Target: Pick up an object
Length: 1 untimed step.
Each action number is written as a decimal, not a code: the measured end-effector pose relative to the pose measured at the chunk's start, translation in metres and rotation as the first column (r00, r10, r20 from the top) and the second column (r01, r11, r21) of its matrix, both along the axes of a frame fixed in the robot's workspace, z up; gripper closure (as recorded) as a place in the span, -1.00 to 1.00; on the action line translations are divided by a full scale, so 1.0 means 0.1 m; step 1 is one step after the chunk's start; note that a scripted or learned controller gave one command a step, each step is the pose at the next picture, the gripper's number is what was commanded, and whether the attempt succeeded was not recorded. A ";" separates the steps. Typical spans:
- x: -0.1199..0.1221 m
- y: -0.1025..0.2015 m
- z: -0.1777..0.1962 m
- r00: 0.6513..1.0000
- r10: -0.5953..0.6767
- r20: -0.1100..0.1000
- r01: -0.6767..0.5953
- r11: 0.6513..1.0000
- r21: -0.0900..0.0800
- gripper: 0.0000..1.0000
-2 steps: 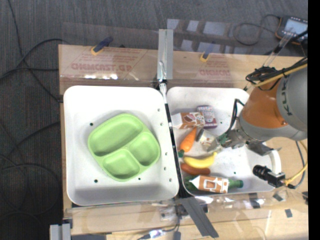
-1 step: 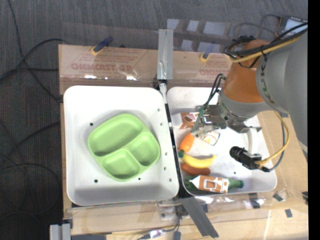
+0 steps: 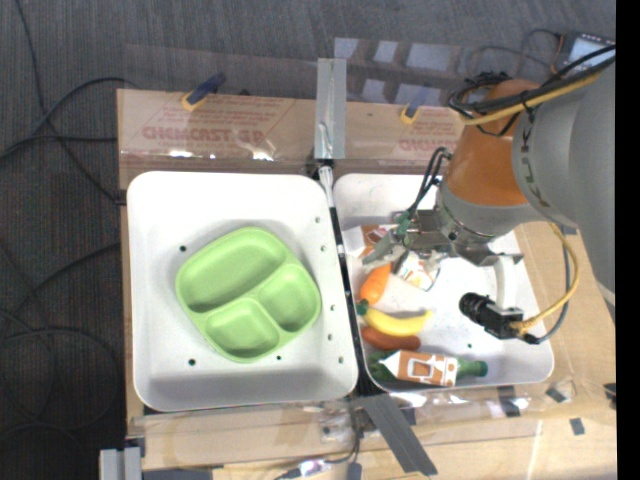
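Right now the gripper (image 3: 402, 251) is hovering with its fingers apart over the right bin (image 3: 530, 363), just above an orange (image 3: 374, 286), a banana (image 3: 396, 320) and a bottle (image 3: 428, 369); a green divided tray (image 3: 248, 292) is sitting in the left bin (image 3: 160, 208).

the arm (image 3: 590, 168) is a thick, rounded grey body with a broad orange band (image 3: 485, 163) above the wrist. yellow and black cables loop over it, and another yellow cable trails down to a small black cylindrical fitting (image 3: 483, 311).
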<state>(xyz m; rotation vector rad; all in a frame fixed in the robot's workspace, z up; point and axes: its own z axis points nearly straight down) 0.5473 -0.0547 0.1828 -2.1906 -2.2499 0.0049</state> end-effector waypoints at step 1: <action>0.23 -0.46 -0.45 0.997 -0.080 0.009 0.080 0.997 -0.003 -1.00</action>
